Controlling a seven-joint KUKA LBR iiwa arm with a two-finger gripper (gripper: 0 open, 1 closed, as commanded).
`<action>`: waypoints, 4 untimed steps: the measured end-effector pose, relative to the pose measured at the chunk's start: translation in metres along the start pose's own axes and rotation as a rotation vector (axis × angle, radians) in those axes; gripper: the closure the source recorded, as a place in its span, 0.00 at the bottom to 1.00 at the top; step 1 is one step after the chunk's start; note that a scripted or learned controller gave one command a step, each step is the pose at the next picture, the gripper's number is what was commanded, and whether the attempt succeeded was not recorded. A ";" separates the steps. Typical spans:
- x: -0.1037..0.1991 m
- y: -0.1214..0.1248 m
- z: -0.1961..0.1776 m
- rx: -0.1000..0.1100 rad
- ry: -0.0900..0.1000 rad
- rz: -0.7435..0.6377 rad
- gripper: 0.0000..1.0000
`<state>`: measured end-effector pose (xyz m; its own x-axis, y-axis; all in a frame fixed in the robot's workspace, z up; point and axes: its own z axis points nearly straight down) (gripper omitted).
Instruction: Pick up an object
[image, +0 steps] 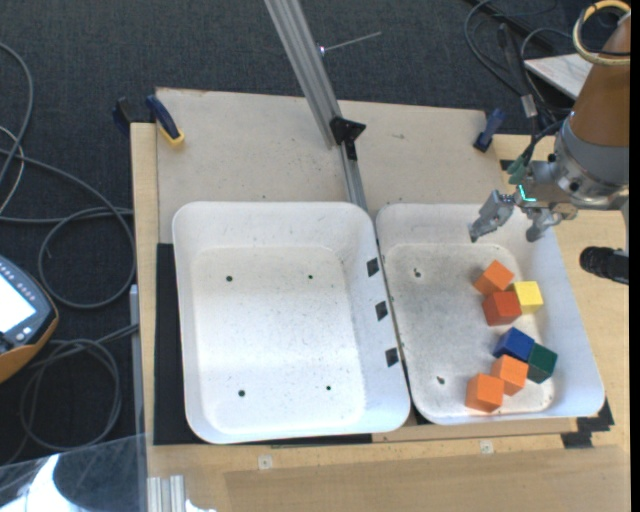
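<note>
Several small blocks lie in the right bin (440, 300): an orange block (494, 277), a red-orange block (501, 306), a yellow block (529, 294), a blue block (517, 343), a dark green block (542, 360), and two orange blocks (511, 372) (485, 392) near the front. My gripper (514, 220) hangs above the bin's far right corner, just beyond the orange block, open, with nothing between its fingers.
The left bin (200, 330) stands beside the right one. A metal pole (320, 90) slants across the back of the bench. Blue clamps (165, 118) (488, 130) sit at the far bench corners. Cables lie on the floor at left.
</note>
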<state>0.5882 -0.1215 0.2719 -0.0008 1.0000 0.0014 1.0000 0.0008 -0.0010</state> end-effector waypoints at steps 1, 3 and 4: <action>-0.009 -0.003 0.057 0.006 0.000 0.002 0.00; -0.006 -0.006 0.174 0.006 0.001 0.000 0.00; -0.005 -0.004 0.159 -0.003 0.000 0.000 1.00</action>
<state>0.5843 -0.1266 0.1128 -0.0006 1.0000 0.0018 1.0000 0.0006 0.0019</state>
